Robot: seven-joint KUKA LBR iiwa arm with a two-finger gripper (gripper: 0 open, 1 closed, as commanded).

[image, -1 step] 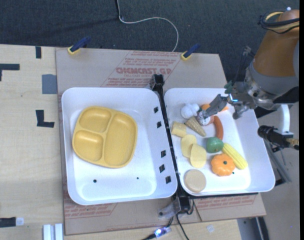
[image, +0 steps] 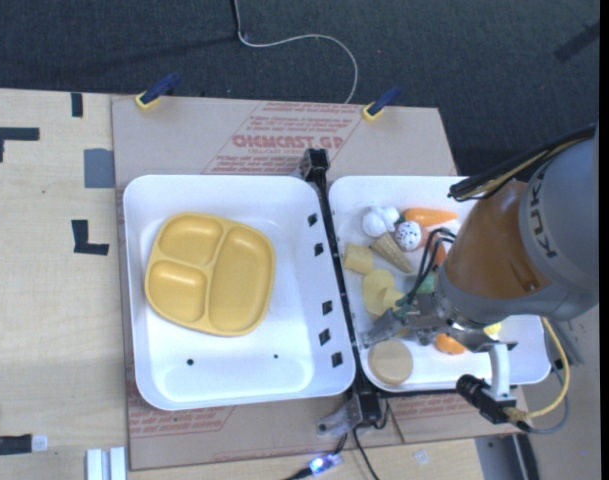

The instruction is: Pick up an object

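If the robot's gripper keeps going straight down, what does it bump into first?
Probably the round tan disc at the near edge of the right bin. The gripper hangs just above it, beside pale yellow pieces. Depth is hard to judge from this slanted view.

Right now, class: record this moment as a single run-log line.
arm: over right bin | tool: low among toy food | yellow divided plate: left bin, untouched | pick: not confirmed

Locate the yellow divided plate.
The yellow divided plate lies in the left bin, toward its upper left, across the divider from the toy food.
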